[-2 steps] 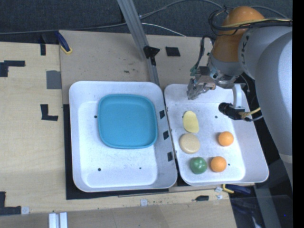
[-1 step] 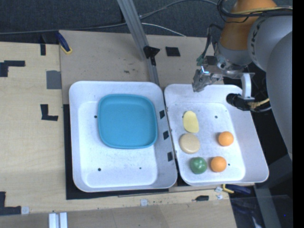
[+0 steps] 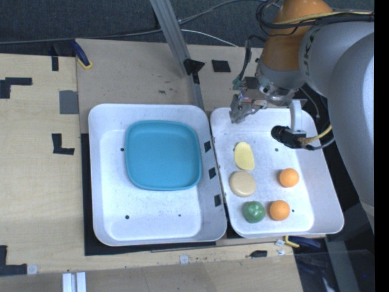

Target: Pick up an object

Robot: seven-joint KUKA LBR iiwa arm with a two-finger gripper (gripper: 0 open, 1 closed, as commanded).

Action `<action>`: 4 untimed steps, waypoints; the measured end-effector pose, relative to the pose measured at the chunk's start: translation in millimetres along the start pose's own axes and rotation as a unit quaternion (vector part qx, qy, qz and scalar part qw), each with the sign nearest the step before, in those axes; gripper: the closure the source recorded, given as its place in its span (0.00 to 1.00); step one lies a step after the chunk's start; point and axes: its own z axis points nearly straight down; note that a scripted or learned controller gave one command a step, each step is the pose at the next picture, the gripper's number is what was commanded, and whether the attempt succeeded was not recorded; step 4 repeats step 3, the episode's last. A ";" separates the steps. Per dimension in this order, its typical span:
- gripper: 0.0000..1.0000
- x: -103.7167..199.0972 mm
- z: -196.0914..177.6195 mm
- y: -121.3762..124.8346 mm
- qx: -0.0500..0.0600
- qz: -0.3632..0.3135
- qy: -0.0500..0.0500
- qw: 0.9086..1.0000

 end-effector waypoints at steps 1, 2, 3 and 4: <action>1.00 46.8 5.3 -17.7 0.000 0.000 0.000 1.000; 1.00 88.1 -3.6 -29.6 0.000 0.000 0.000 1.000; 1.00 133.9 -21.0 -50.6 0.000 -0.001 0.000 1.000; 1.00 133.9 -21.0 -50.6 0.000 -0.001 0.000 1.000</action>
